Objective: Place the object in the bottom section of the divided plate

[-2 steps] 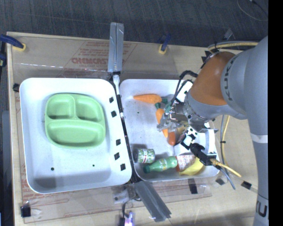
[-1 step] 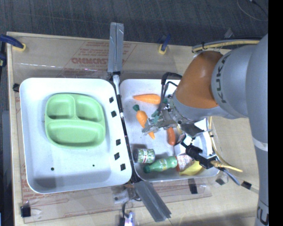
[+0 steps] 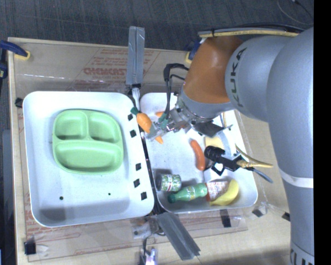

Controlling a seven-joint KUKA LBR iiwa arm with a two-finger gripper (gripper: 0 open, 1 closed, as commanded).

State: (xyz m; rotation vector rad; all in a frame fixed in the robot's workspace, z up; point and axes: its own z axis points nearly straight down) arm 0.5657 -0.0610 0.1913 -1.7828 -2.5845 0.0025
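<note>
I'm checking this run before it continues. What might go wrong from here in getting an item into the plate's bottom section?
The gripper sits by the carrot near the bins' shared wall, so the carrot may snag or drop there. The green plate has three sections; a release could land in an upper one. The right bin is crowded.

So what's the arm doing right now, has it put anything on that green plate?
Gripper over right bin, at carrot. Grip unconfirmed. Green plate in left bin, nothing on it. Bin walls between.
</note>
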